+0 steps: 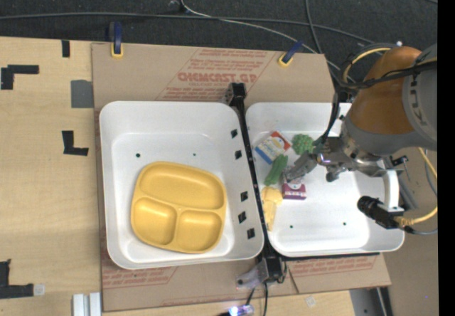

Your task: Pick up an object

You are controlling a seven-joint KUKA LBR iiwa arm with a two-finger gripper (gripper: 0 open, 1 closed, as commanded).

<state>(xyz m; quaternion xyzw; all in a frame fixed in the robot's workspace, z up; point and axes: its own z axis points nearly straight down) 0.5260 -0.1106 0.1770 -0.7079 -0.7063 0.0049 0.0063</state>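
My gripper (318, 171) hangs over the middle of the right bin (355, 236), its grey fingers spread open and nothing between them. Its left finger (302, 168) points down toward a small purple block (294, 191) and sits just right of a green pickle-shaped piece (276, 170). A green broccoli-like piece (303, 142) lies just behind the gripper. A white packet with blue and red (271, 145) rests at the bin's back left. A pale yellow piece (271, 202) lies against the left wall.
The left bin (114, 129) holds a yellow divided tray (178, 206). A black divider (245, 165) runs between the bins. The arm's orange band (384, 97) and cables overhang the right bin's far right side. Bare white floor shows at the right bin's front.
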